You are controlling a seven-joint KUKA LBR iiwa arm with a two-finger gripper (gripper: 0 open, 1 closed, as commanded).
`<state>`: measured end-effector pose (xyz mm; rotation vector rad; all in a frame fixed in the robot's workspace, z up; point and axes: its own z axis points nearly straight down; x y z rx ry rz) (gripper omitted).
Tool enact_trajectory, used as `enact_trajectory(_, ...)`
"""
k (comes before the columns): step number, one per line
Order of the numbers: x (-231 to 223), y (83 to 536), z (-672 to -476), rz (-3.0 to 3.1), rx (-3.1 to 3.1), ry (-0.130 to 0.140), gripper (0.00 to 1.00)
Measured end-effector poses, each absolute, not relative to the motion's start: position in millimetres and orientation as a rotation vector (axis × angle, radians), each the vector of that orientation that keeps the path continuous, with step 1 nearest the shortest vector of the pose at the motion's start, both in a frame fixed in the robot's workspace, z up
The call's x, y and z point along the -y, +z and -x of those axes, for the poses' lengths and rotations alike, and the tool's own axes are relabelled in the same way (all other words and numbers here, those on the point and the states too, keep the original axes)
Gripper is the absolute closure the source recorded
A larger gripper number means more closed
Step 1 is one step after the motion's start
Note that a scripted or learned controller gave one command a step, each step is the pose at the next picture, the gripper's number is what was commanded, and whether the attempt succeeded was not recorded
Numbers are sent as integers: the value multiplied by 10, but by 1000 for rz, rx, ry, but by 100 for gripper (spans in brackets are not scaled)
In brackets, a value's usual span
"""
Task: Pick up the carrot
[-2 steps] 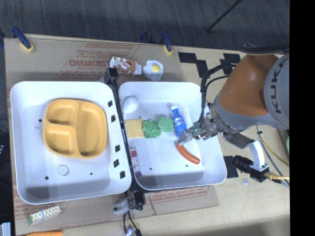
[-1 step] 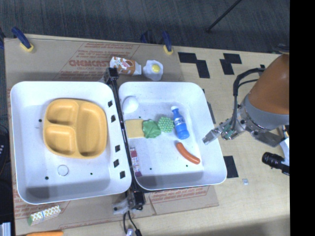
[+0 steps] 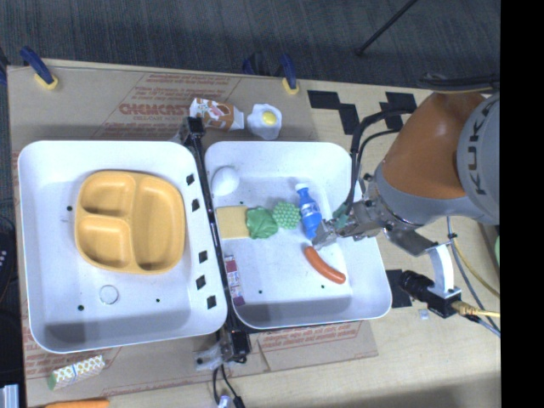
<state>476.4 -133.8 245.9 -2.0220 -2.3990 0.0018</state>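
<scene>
Since the carrot (image 3: 325, 264) lies flat and unheld on the right bin (image 3: 280, 308) floor, just below the blue bottle (image 3: 308, 210), the gripper (image 3: 330, 229) hangs beside that bottle, likely lining up a descent; whether its pincer is wide or narrow I cannot tell.

I work in a robotics lab: my cardboard-covered bench (image 3: 280, 100) bears two shallow white plastic bins (image 3: 51, 313), blue clamps (image 3: 38, 66) and toy food.
</scene>
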Motion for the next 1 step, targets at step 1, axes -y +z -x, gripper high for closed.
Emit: enact_trajectory(1, 688, 1909, -4879, 2291, 2142, 5, 100)
